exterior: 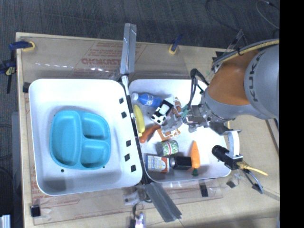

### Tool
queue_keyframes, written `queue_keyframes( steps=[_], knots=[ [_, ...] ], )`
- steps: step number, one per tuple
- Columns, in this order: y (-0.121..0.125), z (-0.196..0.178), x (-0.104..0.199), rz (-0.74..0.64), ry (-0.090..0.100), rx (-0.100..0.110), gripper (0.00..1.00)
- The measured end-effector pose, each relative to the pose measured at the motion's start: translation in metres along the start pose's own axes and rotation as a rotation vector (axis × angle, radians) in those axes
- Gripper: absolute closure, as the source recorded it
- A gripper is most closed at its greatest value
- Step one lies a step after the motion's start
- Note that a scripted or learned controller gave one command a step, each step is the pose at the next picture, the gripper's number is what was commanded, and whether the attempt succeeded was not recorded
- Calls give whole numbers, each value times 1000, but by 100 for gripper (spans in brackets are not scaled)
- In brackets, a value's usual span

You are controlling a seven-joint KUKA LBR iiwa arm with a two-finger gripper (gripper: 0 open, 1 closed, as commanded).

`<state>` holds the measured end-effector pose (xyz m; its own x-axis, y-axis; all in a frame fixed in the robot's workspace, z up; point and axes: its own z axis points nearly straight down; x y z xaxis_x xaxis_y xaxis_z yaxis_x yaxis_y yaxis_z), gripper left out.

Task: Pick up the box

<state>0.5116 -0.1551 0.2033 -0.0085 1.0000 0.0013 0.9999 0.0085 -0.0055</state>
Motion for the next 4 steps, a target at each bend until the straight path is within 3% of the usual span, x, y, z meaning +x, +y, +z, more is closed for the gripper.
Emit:
queue_keyframes(
  steps=[1, 2, 3, 4],
  knots=[
    [25, 91, 37, 0, -7, -27, 0],
    [95, 96, 1, -41, -7, -32, 0],
    [147, 58, -44, 133, -1, -5, 0],
    [95, 111, 31, 57, -3, -3, 0]
  ],
)
